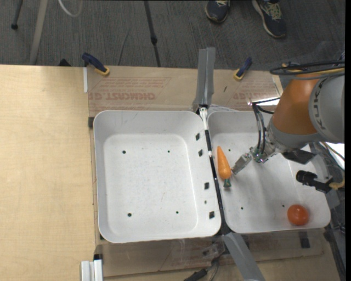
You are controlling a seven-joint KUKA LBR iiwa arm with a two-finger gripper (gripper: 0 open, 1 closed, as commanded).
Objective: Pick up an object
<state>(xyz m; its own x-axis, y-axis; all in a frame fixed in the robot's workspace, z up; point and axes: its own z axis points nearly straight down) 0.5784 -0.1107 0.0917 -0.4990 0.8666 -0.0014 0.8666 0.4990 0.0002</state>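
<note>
While reaching in over the right bin [307,222]: gripper [229,174] low at bin's left edge, tips beside carrot [222,163], touching or nearly so; finger state cannot be told. Carrot lying along left wall. Tomato [298,214] near front right corner, well apart.

Light wood desk [44,164] with a sheet of cardboard [142,90] laid on it, printing upside down. Two blue-and-orange clamps, left clamp [95,63] and right clamp [243,68], pin its far edge. Beyond that there's grey carpet [109,27], some tripod legs [151,30], and somebody's sneakers [271,16] poking in up top.
</note>
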